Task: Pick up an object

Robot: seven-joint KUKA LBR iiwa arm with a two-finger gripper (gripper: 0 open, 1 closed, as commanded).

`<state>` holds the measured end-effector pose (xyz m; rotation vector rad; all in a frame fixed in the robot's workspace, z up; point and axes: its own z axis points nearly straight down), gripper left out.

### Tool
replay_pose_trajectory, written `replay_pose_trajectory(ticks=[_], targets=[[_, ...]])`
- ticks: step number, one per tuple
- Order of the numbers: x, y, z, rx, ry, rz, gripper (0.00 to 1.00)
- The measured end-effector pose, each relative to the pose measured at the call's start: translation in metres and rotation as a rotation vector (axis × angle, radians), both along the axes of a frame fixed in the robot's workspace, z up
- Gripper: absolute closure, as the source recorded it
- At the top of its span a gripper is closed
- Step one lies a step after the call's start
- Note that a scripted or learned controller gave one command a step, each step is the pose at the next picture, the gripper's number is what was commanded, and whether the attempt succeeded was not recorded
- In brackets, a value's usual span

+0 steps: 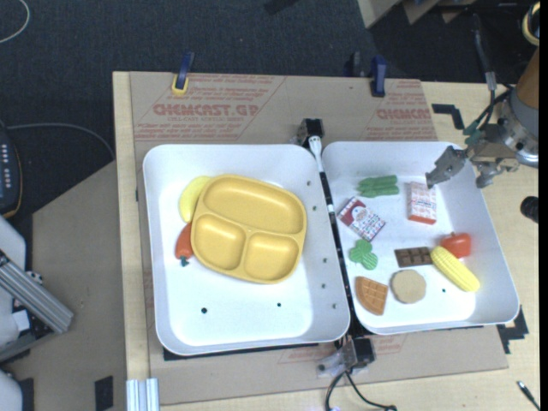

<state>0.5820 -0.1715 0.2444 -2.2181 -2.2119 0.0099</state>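
My gripper (467,169) hangs over the far right edge of the right bin (488,311). Its two fingers are spread, one finger (443,166) pointing left toward a red and white carton (420,203), and nothing sits between them. The right bin also holds a green pod (378,185), a red and white packet (361,219), a small green piece (363,253), a chocolate bar (413,256), a red tomato (456,244), a yellow corn cob (455,269), a round cookie (408,286) and a waffle wedge (372,294).
The left bin (171,315) carries a yellow compartment tray (247,228), with a yellow piece (193,197) and an orange-red pepper (184,242) tucked at its left side. A black divider rail (325,204) runs between the bins. Clamps (181,77) hold the board's far edge.
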Motion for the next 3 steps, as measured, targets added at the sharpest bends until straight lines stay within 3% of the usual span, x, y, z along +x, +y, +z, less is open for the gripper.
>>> replay_pose_trajectory(ticks=[1,3], targets=[[0.002,0.0,0.006,-0.003,-0.012,0.003,0.0],[0.002,-0.009,-0.089,0.0,-0.005,0.002,0.0]])
